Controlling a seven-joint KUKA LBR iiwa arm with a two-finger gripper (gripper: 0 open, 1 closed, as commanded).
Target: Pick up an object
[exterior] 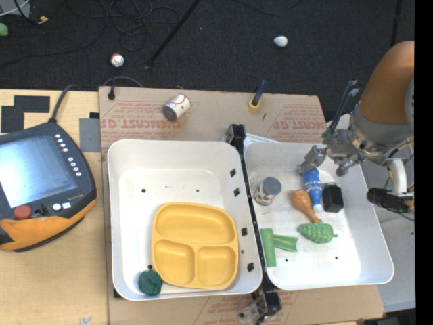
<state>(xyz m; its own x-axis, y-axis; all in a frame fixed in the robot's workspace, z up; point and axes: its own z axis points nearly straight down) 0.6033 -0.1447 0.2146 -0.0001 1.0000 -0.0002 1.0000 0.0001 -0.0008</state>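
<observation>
Claw (327,156) is hovering w/ fingers spread, gripping nothing, just above blue bottle (312,183) lying in right bin (379,249). Bottle is looking light, stiff, prob. slick plastic; best pinched across mid-body.

Blue bottle (312,183), orange drumstick (306,204), black block (332,198), green lump (316,232) clustered in right bin (369,263)

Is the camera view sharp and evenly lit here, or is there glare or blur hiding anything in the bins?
Camera view: lighting is even and soft, with faint shadows under the yellow tray; no strong glare on the right bin; overall slightly soft focus, so the label on the blue bottle is unreadable; the gripper is somewhat blurred, and the floor beyond the bench is dark.
</observation>
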